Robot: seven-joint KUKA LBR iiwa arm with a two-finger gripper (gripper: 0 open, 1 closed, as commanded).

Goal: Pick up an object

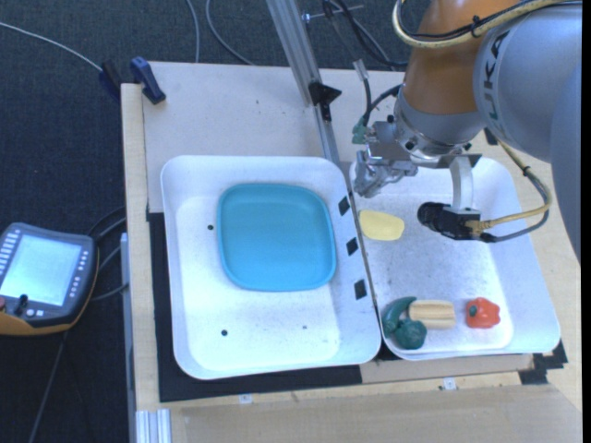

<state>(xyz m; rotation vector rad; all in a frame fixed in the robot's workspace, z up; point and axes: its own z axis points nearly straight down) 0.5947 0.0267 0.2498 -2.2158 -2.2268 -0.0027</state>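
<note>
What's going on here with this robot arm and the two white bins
A grey and orange robot arm reaches in from the right over the right bin. Its gripper hangs just above a pale yellow piece near that bin's left wall, with nothing visibly held. Along the bin's near edge lie a green vegetable toy, a tan block and a red tomato toy. The left bin holds a turquoise plate.

My gripper (369,175) hangs at the upper left corner of the right bin (531,275), close to the ridge between the bins and the slanted metal post (300,49). A yellow piece (381,225) lies just below it. Open floor runs through the bin's middle. A green vegetable (404,323), a tan block (431,314) and a red pepper (481,313) line the near wall. In the left bin (189,275), a blue plate (276,235) covers the centre, leaving bare floor in front.
</note>
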